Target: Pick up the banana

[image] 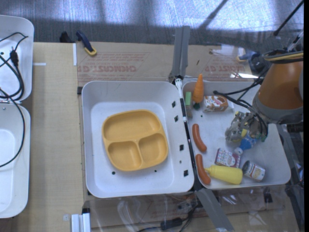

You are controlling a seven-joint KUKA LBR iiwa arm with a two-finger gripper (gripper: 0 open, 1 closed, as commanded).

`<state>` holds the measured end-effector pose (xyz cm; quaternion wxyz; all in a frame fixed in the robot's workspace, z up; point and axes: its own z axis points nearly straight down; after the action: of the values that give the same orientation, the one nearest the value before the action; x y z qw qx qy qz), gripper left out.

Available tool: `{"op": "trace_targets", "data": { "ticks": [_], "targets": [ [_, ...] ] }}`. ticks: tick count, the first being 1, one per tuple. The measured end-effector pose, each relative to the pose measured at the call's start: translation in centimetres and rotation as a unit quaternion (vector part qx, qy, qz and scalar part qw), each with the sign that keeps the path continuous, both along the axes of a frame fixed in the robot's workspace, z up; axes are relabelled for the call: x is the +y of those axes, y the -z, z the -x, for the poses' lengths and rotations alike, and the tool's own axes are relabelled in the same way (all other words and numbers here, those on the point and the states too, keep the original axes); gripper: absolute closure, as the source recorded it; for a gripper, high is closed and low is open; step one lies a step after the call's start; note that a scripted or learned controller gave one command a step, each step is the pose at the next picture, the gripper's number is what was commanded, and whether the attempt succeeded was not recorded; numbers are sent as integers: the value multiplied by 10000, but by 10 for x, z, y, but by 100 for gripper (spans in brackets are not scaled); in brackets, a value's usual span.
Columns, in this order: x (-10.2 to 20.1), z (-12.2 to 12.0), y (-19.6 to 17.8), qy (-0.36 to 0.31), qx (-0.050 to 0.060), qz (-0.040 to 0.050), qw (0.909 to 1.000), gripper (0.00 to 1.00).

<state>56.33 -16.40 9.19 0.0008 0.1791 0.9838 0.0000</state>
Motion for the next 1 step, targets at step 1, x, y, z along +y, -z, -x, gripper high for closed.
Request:
{"op": "trace_targets", "data": {
  "ticks": [1],
  "targets": [
    [21,-62,-48,-716,-24,5,9974,0]
  ]
}}
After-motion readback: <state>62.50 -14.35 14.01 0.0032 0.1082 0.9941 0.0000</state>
